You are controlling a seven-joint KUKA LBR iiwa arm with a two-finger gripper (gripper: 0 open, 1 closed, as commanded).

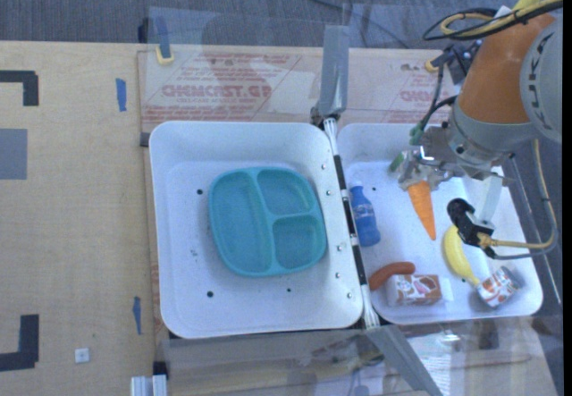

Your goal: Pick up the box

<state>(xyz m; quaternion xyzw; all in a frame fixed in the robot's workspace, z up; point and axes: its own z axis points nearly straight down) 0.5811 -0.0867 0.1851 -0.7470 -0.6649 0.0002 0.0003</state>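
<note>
The grey arm with its orange band reaches in from the right and hangs over the upper part of the right shallow white bin (527, 291), its hand (427, 172) low above the bin floor; whether that hand is released or clenched cannot be told, since the wrist housing hides its working end from this high, slanted view. Just below it lies an orange plastic carrot (423, 208), tip pointing toward the near edge, so the hand sits closer to the carrot than to the task's object. The small white and orange printed box (416, 290) lies flat at the bin's near wall, touching or nearly touching a reddish-brown toy sausage (391, 273) at its upper left. A yellow toy banana with a black tip (458, 253) curves down just to the box's right, and a small crumpled white packet (497, 288) sits in the near right corner. A blue bottle (362, 214) lies against the left wall. This crowding probably leaves little room for a clean descent on the box. The left white bin (179, 153) holds a teal three-compartment plate (266, 220), well apart from the task, on the wooden tabletop (71, 206).
</note>
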